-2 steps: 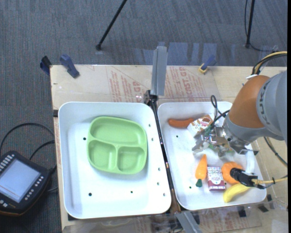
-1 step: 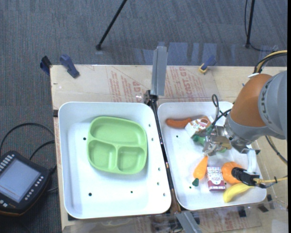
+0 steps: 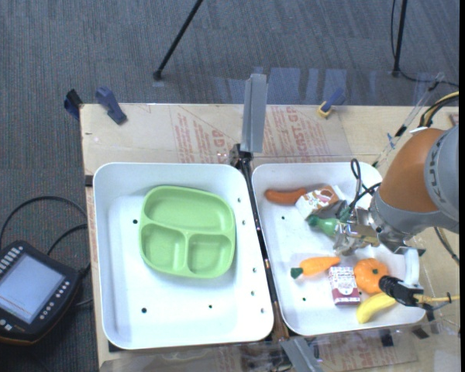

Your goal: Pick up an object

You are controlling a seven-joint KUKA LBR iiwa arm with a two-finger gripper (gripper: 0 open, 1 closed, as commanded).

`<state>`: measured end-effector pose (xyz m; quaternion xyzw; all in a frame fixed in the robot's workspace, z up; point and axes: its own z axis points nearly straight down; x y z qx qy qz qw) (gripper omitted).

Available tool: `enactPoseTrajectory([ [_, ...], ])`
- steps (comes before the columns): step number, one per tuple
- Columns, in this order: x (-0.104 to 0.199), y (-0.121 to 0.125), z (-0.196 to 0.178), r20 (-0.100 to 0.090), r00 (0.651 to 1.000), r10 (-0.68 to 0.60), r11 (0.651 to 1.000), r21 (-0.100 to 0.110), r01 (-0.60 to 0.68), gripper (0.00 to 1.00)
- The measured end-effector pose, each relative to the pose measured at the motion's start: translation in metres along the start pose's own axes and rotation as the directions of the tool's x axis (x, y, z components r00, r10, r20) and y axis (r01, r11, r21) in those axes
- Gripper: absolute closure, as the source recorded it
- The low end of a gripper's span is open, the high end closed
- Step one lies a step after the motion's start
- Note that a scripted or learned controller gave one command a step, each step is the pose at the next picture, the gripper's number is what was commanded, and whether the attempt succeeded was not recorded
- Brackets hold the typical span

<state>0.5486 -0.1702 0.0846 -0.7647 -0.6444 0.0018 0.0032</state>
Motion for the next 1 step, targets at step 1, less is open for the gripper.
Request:
enactPoseTrajectory([
  [1,-0.0001,0.0000,0.0000,0.000,1.000,0.000,1.000,0.000,0.000,0.00],
])
